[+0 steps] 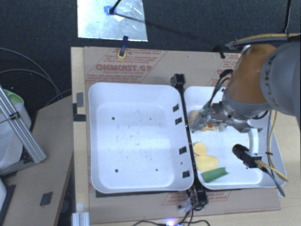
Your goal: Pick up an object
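Observation:
My gripper (203, 120) is low in the right bin (235, 180), near its left wall, under the grey and orange arm. Around its tips sit a pale yellowish object (193, 115) and something with small red marks (217, 124); contact with either is unclear. Toward the front of that bin lie two yellow pieces (203, 156) and a green piece (214, 174).
The left bin (136, 140) stands beside the right one, split from it by a black divider with clips (181, 121). A black cable end (244, 154) and wires hang over the right bin's front right. Both bins rest on a cardboard sheet (127, 62).

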`<move>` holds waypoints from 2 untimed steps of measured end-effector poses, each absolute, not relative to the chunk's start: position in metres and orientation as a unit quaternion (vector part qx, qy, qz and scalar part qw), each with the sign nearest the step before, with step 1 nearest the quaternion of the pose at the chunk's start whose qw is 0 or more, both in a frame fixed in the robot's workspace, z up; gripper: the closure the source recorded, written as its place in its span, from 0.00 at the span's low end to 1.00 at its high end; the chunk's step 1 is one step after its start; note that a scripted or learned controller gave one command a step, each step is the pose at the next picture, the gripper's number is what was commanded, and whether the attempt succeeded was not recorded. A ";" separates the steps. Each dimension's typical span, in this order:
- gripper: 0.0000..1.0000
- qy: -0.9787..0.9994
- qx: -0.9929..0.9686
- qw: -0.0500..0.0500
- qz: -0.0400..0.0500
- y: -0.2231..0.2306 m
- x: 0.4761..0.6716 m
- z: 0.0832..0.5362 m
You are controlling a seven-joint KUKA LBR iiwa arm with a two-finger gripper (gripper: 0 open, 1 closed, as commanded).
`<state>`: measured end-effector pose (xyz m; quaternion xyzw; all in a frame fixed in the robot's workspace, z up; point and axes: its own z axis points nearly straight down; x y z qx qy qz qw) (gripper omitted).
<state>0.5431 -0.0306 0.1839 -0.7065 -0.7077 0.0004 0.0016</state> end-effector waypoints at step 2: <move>0.00 -0.710 -0.704 0.003 0.000 0.022 0.500 0.184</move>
